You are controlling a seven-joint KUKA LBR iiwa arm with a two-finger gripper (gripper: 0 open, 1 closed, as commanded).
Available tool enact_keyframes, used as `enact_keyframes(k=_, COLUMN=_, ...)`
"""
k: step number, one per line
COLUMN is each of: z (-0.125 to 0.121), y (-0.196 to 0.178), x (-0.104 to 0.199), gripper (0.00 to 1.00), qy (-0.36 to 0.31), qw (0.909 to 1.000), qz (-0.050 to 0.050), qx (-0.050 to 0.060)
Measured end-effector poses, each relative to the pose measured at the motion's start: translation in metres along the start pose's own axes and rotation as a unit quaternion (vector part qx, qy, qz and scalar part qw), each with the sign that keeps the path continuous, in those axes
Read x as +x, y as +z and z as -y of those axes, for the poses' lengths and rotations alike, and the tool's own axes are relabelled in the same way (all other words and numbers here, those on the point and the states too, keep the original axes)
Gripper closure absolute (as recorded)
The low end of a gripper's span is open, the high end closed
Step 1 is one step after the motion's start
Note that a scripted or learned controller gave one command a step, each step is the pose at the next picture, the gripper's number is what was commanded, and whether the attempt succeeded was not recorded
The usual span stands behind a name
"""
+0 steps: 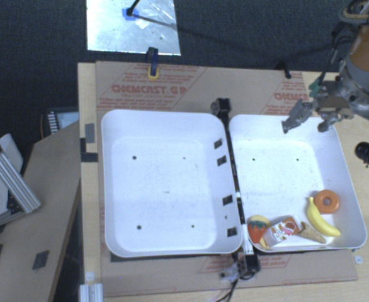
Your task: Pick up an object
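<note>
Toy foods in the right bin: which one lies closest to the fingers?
The orange doughnut, farthest up the bin toward the gripper; the banana sits just below it.

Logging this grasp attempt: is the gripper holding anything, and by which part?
Nothing is held. The gripper is open above the right bin's far edge, away from the banana.

The gripper (306, 122) hangs with fingers spread at the upper right, over the right bin (279, 187). A banana (321, 218), a doughnut (327, 201) and a carton (280, 233) crowd the bin's lower right corner.
</note>
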State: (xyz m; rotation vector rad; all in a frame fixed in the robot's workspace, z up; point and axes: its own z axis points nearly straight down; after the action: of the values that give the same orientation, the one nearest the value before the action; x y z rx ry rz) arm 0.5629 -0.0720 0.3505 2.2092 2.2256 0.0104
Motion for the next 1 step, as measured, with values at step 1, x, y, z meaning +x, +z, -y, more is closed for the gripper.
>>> enact_keyframes(k=1, z=0.0656, y=-0.0920, x=0.0578, gripper=0.00, qy=-0.002, qw=1.0000, qz=-0.001, qx=-0.002)
